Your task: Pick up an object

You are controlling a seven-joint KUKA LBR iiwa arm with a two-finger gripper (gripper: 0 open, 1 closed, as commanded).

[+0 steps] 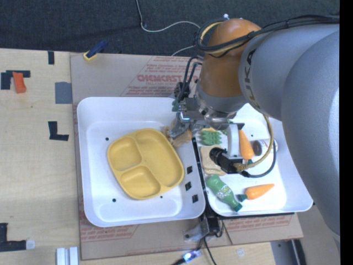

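Pale wooden bench point(33, 164) bears a brown cardboard sheet point(138, 76) under the left white plastic bin point(88, 164); behind it, dark carpet point(66, 10). The gripper's point(182, 127) state is unclear.

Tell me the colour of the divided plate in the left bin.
Yellow, seen plainly in the camera view: the divided plate.

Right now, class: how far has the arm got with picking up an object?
Done: the arm's wrist is down over the right bin. In hand: nothing visibly lifted; the gripper is hidden. Left: the carrot, green bottle and yellow tray all lie in their bins.
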